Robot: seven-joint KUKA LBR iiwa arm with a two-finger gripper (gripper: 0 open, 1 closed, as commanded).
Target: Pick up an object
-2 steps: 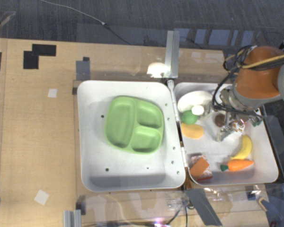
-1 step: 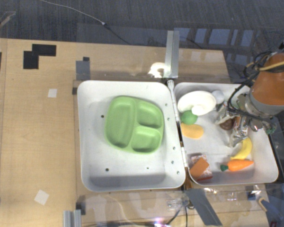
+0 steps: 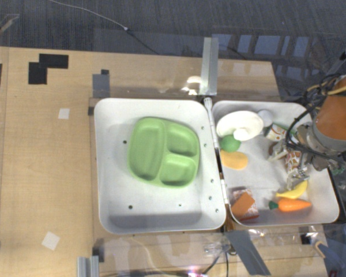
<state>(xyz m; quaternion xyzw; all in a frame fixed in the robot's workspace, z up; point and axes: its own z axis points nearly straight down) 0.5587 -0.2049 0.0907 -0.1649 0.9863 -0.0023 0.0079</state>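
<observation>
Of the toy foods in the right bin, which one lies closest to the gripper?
The yellow banana, just below the gripper and above the orange carrot. The green ball and the yellow-orange piece lie across the bin, by its left wall.

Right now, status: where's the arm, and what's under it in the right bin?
Gripper low over right bin, near right wall; jaws' state unclear. Banana and carrot just below it. Nothing seen held. Green tray in left bin.
</observation>
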